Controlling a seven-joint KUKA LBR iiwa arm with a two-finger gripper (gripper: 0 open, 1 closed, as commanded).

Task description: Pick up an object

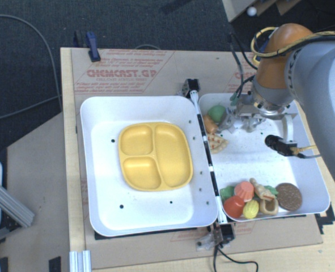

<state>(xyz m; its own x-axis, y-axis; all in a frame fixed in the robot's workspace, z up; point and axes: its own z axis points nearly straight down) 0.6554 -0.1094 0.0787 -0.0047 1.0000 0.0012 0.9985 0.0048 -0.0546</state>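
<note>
Approach is, in my judgement, the step in hand. The claw (239, 118) hangs low over the upper part of the right bin (312, 177), and nothing is seen gripped in it. Whether the claw is open or closed I cannot tell, because the slanted view from above does not show it clearly.

Just beside the claw, toward the left bin (99, 169), lies a green toy (216, 113), close to the bin's wall. Below it are an orange-tan piece (211, 126) and a pale waffle-like piece (219, 144). These three are the nearest candidates for the pick. A group of other toys (252, 200) is gathered well apart, in the lower corner of the same bin. The left bin holds a yellow divided plate (155, 155), lying flat in its middle.

For the next move, I think the claw must come exactly above the green toy, go down around it, and close. The difficulty is the wall between the bins. The toy is very near to it, so there is little room on that side, and a push could slide the toy against the wall instead of catching it.
</note>
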